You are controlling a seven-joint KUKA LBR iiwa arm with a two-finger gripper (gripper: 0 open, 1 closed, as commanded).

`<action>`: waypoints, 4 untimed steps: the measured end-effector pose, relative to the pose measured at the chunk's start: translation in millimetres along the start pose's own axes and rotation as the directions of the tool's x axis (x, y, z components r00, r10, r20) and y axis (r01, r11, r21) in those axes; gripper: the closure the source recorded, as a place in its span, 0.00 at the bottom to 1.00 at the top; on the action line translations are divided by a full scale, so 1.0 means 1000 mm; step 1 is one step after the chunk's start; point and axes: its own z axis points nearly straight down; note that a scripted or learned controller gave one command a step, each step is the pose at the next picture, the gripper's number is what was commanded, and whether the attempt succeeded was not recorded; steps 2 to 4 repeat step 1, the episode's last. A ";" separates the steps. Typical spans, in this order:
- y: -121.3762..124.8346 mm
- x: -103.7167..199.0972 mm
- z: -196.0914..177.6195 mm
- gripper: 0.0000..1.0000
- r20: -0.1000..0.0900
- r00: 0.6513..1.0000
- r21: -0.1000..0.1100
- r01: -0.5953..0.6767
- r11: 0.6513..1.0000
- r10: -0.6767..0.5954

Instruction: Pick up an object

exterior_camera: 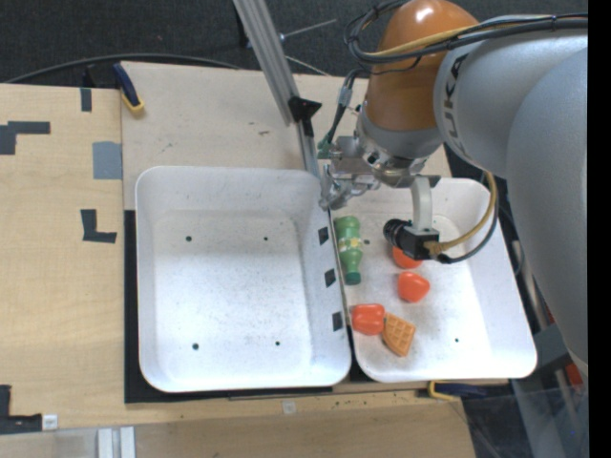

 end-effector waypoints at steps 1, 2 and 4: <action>-0.026 0.046 0.011 1.00 0.001 1.000 0.002 0.000 1.000 0.000; -0.026 0.046 0.011 1.00 0.001 1.000 0.002 0.000 1.000 0.000; -0.026 0.046 0.011 1.00 0.001 1.000 0.002 0.000 1.000 0.000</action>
